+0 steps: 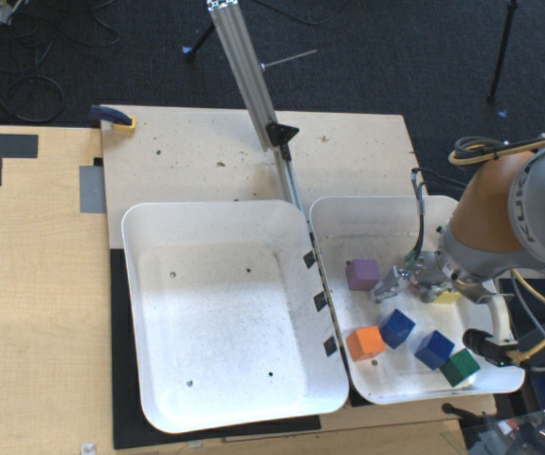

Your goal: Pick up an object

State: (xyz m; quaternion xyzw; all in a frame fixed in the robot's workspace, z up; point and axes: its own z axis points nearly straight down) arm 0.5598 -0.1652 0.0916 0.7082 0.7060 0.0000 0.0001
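**Arm low in right bin, cubes near gripper, none held**

Green cube (pixel 461 367) sits closest to the camera, at the front right corner of the right bin (pixel 367 218), touching or nearly touching a blue cube (pixel 434 348) just up-left of it. Second blue cube (pixel 397 328) lies further left, tilted on the diagonal, right beside an orange cube (pixel 366 342) that sits near the front left wall of that bin. Purple cube (pixel 362 274) is further back, alone, near the divider side. Small yellow object (pixel 445 298) shows partly under the wrist hardware; type unclear.

Gripper (pixel 391 283) is low in the right bin, between the purple cube and the nearer blue cube, metallic fingers pointing left. Nothing visible between the fingers; whether they are spread or closed can't be told at this angle. Grey arm with orange band (pixel 485 207) comes in from the right over the bin's right edge.

Left bin (pixel 149 245) sits beside the right one, rims meeting along the middle with black clips there. Both bins rest on a pale speckled board (pixel 196 150). Aluminium pole (pixel 248 69) rises at a slant from behind the bins. Blue-and-yellow clamp (pixel 113 117) at the board's back left corner. Light wood tabletop (pixel 26 282) at left, dark carpet with cables behind.
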